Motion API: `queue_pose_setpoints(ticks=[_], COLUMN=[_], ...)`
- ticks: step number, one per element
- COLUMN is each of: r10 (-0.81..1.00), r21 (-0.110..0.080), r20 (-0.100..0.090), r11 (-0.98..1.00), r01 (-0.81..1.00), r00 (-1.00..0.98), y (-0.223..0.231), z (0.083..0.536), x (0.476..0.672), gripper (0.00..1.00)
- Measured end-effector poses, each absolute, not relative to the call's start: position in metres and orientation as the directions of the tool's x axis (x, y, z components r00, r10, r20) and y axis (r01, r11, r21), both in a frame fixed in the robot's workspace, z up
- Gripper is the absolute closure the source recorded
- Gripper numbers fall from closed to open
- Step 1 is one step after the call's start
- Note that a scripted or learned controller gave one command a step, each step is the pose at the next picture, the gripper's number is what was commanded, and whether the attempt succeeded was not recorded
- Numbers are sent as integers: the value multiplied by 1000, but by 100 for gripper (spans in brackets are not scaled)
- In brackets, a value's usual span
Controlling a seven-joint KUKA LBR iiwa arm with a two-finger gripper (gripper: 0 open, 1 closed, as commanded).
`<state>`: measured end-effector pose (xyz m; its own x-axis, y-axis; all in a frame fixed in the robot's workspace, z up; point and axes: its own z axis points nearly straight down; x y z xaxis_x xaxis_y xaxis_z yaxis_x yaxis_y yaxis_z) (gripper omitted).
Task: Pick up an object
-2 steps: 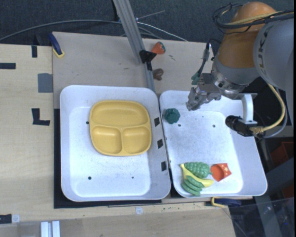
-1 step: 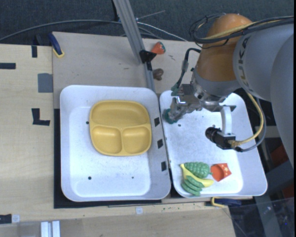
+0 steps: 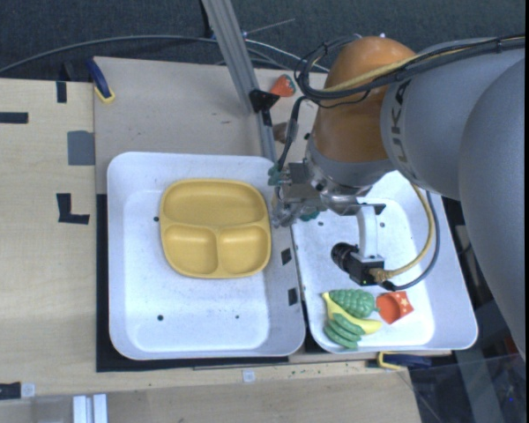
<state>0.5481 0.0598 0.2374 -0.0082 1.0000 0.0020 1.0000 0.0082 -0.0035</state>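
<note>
A small cluster of toy food is seen in the near corner of the right bin [image 3: 450,324], which is taken as the landmark: a green bumpy piece [image 3: 353,302], a yellow piece [image 3: 363,325] under it, a darker green piece [image 3: 342,331] nearest the bin's front rim, and an orange-red piece [image 3: 394,307] just beside them on the side away from the left bin. All four are lying on the bin floor, touching or nearly touching each other; nothing is lifted. The gripper [image 3: 293,203] is seen at the far inner side of the right bin, over the rim it shares with the left bin [image 3: 128,263], well apart from the toy cluster. Its jaw state cannot be told: the fingers are hidden under the wrist, and nothing is seen between them. A black fitting [image 3: 353,263] with a yellow hose is hung below the wrist, over the middle of the right bin, between the gripper and the toys. The orange band [image 3: 361,104] and grey arm [image 3: 476,122] are spread over the far and outer part of the right bin. A yellow three-compartment tray [image 3: 216,227] is sat in the left bin, just beside the shared rim, close to the gripper.
</note>
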Motion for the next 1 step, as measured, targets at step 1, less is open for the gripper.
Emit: queue_pose_setpoints(ticks=[1], r10=[1000], r21=[-4], r20=[0], r11=[6], r01=[1000], r00=[-6], y=[99], z=[237], x=[521], gripper=[100])
